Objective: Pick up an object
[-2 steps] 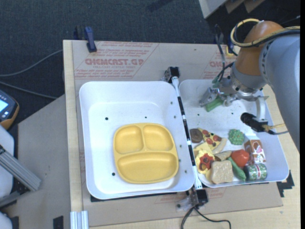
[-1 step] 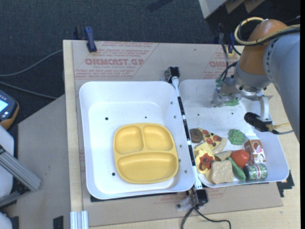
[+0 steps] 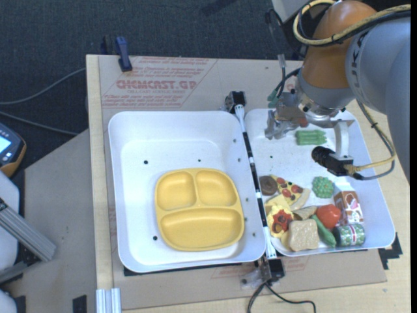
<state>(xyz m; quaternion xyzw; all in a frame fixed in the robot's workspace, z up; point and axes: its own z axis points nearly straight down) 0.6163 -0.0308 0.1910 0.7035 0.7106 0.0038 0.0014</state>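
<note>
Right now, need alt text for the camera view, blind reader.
The grey-and-orange arm reaches from the right, its claw low over the right bin's far end beside a green toy. Toy food is piled at that bin's near end; the left bin holds a yellow divided plate.

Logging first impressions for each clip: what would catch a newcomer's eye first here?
Probably the yellow divided plate, alone in the left bin. Next, the jumble of toy food crowded at the right bin's near end. The gripper hangs over that bin's far end, beside a green toy.
</note>
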